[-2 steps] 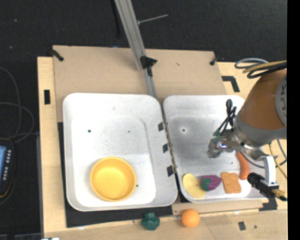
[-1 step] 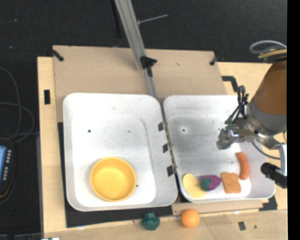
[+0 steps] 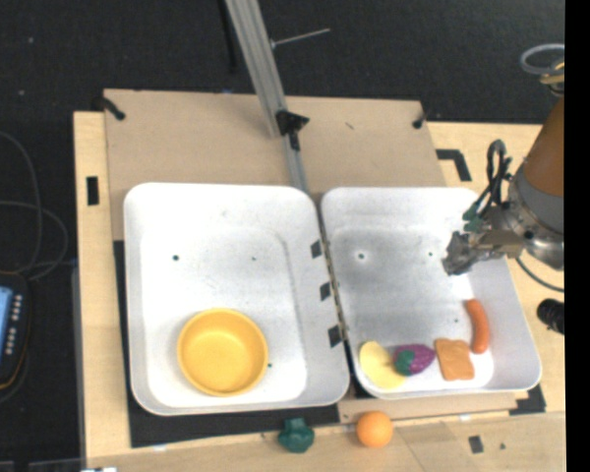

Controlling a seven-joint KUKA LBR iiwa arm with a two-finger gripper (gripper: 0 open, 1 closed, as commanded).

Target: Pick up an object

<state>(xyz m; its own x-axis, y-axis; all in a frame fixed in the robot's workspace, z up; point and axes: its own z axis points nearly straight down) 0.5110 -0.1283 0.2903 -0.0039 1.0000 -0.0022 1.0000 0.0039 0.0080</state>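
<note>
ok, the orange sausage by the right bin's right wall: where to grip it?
Grip the sausage at its middle, coming straight down, fingers closing across its narrow width. It lies flat and long, roughly parallel to the right bin wall, apart from the orange block. The wall-side clearance looks tight, so the gripper may need care there.
</note>
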